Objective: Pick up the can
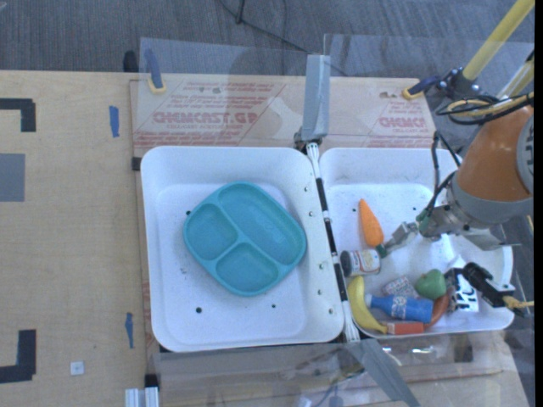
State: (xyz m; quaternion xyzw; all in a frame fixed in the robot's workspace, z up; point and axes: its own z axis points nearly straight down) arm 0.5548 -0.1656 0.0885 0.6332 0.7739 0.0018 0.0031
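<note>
The wooden table (68, 253) is seen carrying two shallow white bins side by side. The left bin (161, 176) is occupied by a turquoise divided plate (244, 238), laid flat near its middle. The right bin (382, 170) is reached into by the grey arm (496, 164), whose orange band is seen at the view's right. The claw (405, 234) is placed low over the middle of the right bin, pointing toward the left; whether it is open or closed cannot be told, and nothing is seen gripped by it. The can (366, 261), small with a pale label, is found lying on its side just beside the claw's tip, near the bin's left wall. An orange carrot (370, 222) lies just above the can. A banana (363, 306) is curved along the lower left corner, with a blue bottle (400, 308) beside it and a green item (430, 283) to the right of that.
</note>
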